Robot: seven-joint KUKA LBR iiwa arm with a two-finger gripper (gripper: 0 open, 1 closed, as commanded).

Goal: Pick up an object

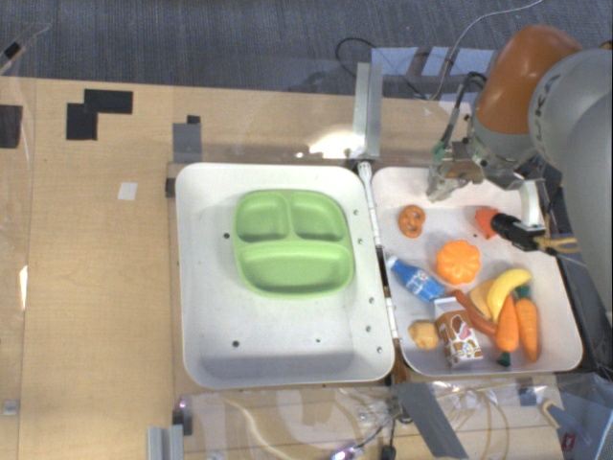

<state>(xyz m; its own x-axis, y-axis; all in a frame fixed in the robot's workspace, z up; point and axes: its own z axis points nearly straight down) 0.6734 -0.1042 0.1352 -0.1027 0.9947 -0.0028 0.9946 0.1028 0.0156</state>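
Camera view, near edge of the right white bin (567, 357): I note a brown-and-white carton (460, 337), a small tan lump (422, 333), an orange plastic carrot (527, 327) and a yellow plastic banana (505, 288), all crowded and touching. Poor pickings; fingers would snag neighbours.

Mid-bin: a blue-and-white bottle (418, 281) lies on its side, probably slick. Beside it sits a ribbed orange toy pumpkin (458, 262), likely too broad to span.

Farther back, a small round orange-brown toy (412, 220) lies apart from the rest. I judge it light, rigid, hollow plastic, and the best target: grip across its middle.

Gripper (442, 186) hangs over the bin's far-left corner, just beyond that toy, touching nothing I can see. Whether it is apart or together I cannot tell.

Left bin (206, 353) carries a green divided plastic tray (291, 241).
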